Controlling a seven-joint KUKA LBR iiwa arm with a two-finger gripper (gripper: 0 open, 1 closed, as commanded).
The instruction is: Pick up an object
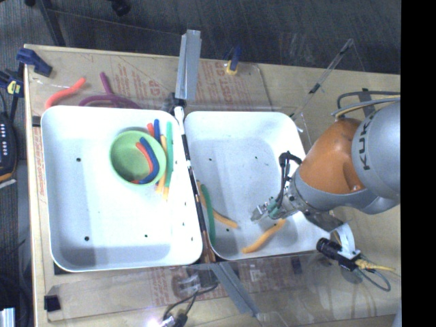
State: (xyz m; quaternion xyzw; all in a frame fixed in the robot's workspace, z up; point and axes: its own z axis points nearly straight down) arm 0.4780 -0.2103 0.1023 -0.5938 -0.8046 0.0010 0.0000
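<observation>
My gripper (266, 212) is low in the right bin (238, 135), near its front right corner, with the grey and orange arm reaching in from the right. An orange stick (263, 238) lies just in front of and below the gripper, with its upper end close to it. A shorter orange stick (225, 219) lies to the left, beside a long green stick (207, 213) that runs along the bin's left wall. A small teal patch shows at the gripper, and I cannot make out what it is.
The left bin (82, 210) holds a green bowl (135, 157) with red, blue, green and orange sticks lying in and beside it. Pink and orange cords (88, 95) lie on the bench behind the left bin. A grey bar (188, 63) stands behind the seam between the bins.
</observation>
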